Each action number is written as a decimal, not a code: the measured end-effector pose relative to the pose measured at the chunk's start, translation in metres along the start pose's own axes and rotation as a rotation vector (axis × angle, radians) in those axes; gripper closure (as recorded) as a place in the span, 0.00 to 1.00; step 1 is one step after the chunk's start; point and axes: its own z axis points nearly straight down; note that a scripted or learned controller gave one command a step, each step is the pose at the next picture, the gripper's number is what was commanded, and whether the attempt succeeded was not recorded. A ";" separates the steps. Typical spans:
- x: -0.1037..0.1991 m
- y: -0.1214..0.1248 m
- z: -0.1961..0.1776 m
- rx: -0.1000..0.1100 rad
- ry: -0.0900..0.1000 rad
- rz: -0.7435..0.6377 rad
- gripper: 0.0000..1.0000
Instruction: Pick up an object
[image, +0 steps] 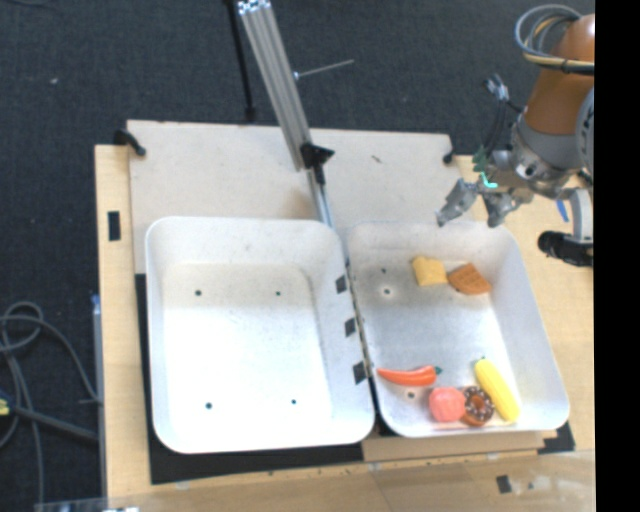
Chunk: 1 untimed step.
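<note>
My gripper hangs above the far rim of the right bin, its two fingers spread open with nothing between them. Below it in that bin lie a pale yellow block and a brown cookie-like piece, side by side near the far wall. Along the near wall sit a red chili pepper, a pink round fruit, a dark chocolate doughnut and a yellow corn cob.
The left bin stands beside the right one, sharing a middle edge. A slanted aluminium pole rises from a clamp behind the bins. Cables lie on the dark floor at the left.
</note>
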 end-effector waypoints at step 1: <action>0.000 0.001 -0.004 -0.004 -0.003 -0.003 0.00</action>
